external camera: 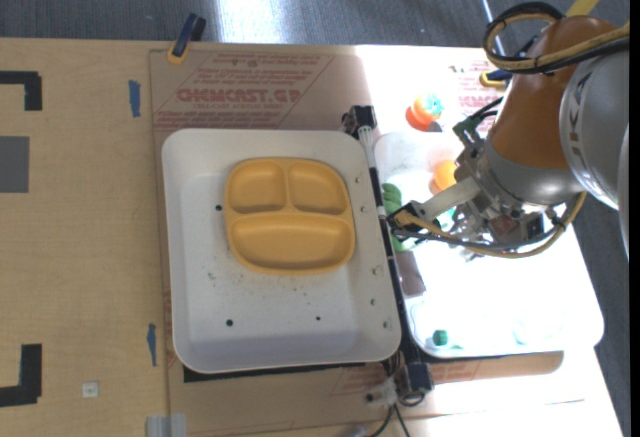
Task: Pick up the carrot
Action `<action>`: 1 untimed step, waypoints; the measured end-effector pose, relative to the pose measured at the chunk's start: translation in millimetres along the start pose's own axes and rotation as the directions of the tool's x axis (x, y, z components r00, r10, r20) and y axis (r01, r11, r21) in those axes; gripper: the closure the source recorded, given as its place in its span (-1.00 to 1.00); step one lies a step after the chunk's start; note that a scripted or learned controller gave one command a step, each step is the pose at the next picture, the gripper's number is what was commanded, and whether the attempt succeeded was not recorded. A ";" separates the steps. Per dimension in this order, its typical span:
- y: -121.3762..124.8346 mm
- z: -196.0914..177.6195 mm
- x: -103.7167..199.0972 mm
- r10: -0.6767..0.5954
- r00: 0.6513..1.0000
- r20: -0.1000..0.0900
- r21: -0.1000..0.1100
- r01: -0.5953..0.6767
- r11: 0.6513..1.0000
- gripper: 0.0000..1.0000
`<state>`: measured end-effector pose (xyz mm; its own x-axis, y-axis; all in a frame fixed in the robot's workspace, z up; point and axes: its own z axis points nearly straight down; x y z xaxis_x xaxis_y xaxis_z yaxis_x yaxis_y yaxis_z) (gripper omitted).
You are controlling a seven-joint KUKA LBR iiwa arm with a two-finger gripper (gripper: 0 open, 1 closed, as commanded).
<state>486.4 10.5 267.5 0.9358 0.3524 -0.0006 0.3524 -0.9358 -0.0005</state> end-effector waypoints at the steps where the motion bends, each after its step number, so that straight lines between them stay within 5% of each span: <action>1: 57.6 -46.4 -15.6 0.007 1.000 -0.001 -0.001 -0.007 1.000 1.00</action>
<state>492.2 -49.0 313.8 0.9383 0.3457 -0.0001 0.3457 -0.9383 0.0002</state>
